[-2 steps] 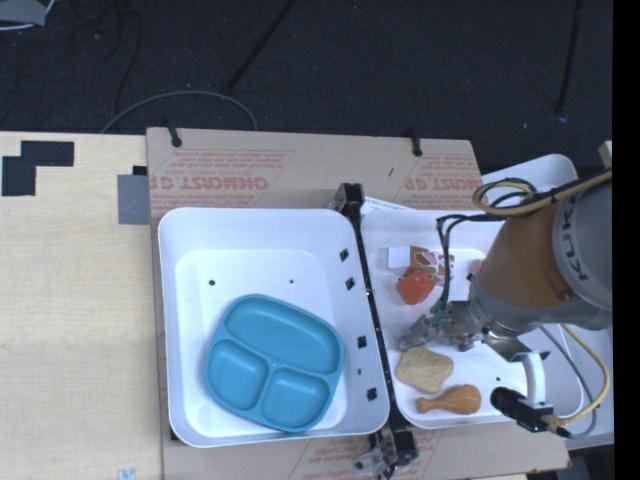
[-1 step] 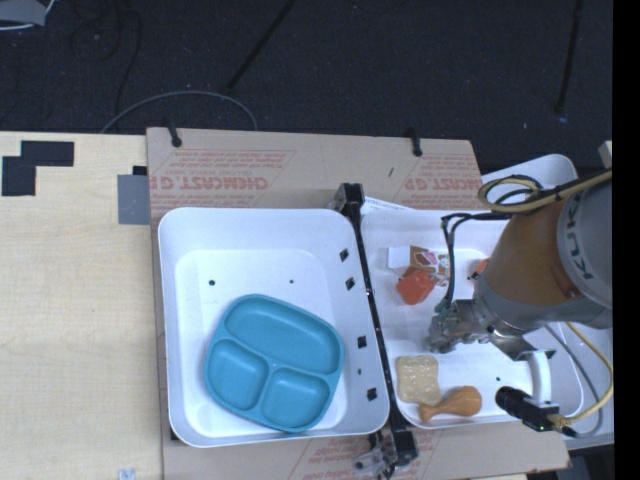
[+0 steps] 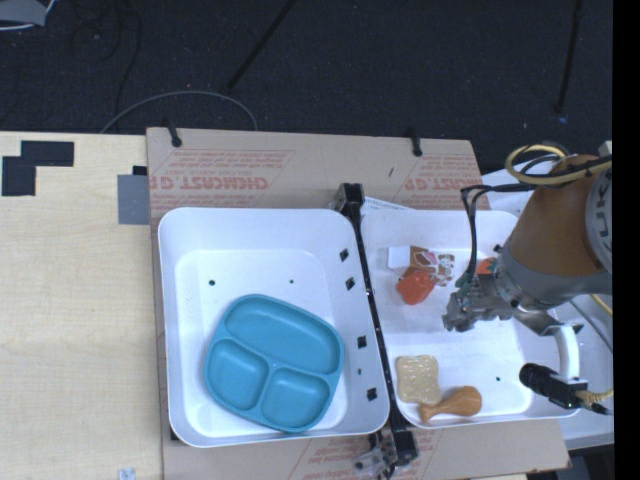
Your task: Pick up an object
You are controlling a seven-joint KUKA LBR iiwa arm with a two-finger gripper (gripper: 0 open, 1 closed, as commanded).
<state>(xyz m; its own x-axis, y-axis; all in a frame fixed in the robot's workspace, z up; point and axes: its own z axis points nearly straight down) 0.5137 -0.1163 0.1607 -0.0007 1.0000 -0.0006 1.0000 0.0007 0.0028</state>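
on the far left the pale wooden bench top [image 3: 70, 308] is lying bare apart from some dark squares near its top edge, and above it the dark floor [image 3: 300, 48] is carrying loose cables. moving right, a sheet of printed cardboard [image 3: 300, 168] is sitting under both bins. the left bin [image 3: 190, 233] is holding a blue divided plate [image 3: 272, 361], three compartments, lying flat and slightly turned, with plenty of white floor around it. past the black divider comes the right bin [image 3: 500, 393], where the pickable things are lying: a red lumpy piece [image 3: 415, 288] near the upper middle with a small white and patterned packet [image 3: 425, 261] touching its top side, and lower down a pale slice of toy bread [image 3: 417, 376] just beside a tan drumstick-shaped piece [image 3: 452, 404]. the gripper [image 3: 462, 311] is sitting low in this bin, just right of the red piece and apart from it; nothing is showing between its fingers, and whether they are spread or pressed together i cannot tell at this slant. the grey arm [image 3: 550, 258] with its brownish-orange band is coming in from the right. judging by this, the step in hand is the reach, with no grasp made yet. the next move is likely calling for a small shift left over the red piece, a short descent, and a close that is catching it and not the packet. the bin wall and the cables by the wrist are leaving little room on the right.
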